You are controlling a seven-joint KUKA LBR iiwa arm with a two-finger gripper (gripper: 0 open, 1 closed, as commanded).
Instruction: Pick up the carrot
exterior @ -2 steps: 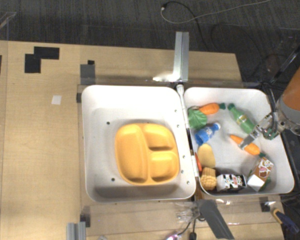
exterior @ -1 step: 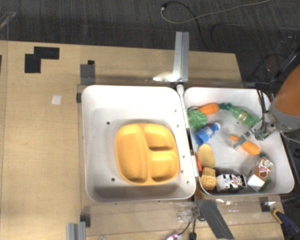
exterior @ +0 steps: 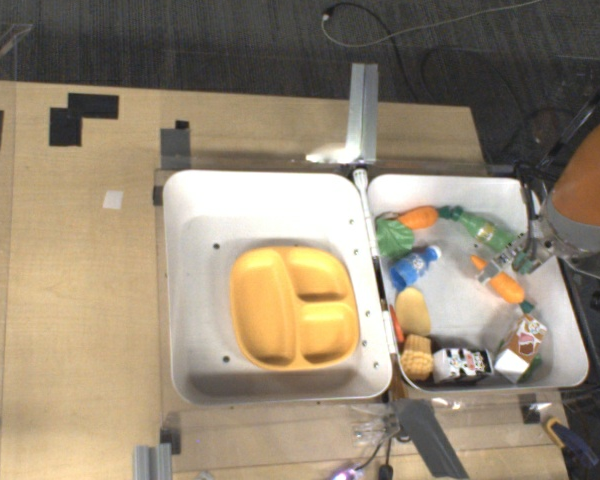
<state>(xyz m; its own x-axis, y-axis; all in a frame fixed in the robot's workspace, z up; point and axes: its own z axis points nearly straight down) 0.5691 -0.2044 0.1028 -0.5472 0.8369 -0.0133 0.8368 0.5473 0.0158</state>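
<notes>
Carrot (exterior: 412,219) in right bin (exterior: 570,368), far-left corner: orange body pointing right, green leafy top (exterior: 393,238) to the left, just above blue bottle (exterior: 414,265). Likely a light, rigid plastic toy with a smooth, somewhat slippery skin; best gripped across the thick middle of the orange body, clear of the top. Pincer (exterior: 518,259) well right of carrot, beside a small orange piece (exterior: 506,288); open or closed: cannot tell.

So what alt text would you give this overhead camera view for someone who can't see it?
A grey robot arm reaches from the right into the right-hand white bin, which holds a toy carrot, bottles, a small carton and other play food. The left bin holds a yellow divided tray.
</notes>
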